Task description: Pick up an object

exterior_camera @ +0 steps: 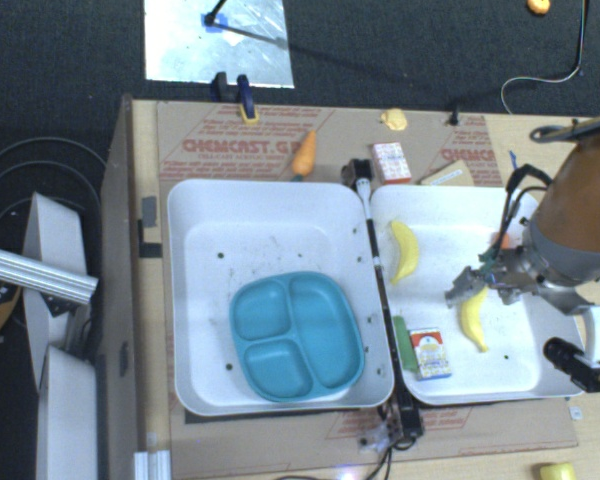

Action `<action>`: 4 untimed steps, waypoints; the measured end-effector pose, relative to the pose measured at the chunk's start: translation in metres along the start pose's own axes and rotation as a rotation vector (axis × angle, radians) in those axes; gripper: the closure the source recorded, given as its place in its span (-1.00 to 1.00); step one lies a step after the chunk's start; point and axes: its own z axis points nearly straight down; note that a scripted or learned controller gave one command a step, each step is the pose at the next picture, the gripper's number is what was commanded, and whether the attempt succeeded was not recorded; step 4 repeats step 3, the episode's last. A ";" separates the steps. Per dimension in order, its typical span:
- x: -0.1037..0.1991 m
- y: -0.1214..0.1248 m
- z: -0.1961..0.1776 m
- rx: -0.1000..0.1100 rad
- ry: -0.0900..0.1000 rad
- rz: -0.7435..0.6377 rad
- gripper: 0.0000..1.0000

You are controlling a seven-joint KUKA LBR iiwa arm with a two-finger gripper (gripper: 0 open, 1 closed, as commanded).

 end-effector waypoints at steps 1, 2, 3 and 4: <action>-0.041 0.043 0.119 -0.004 -0.002 0.002 -1.00; -0.039 0.041 0.106 -0.001 0.000 0.002 1.00; 0.038 0.027 0.016 0.003 0.001 -0.001 1.00; 0.038 0.027 0.016 0.003 0.001 -0.001 1.00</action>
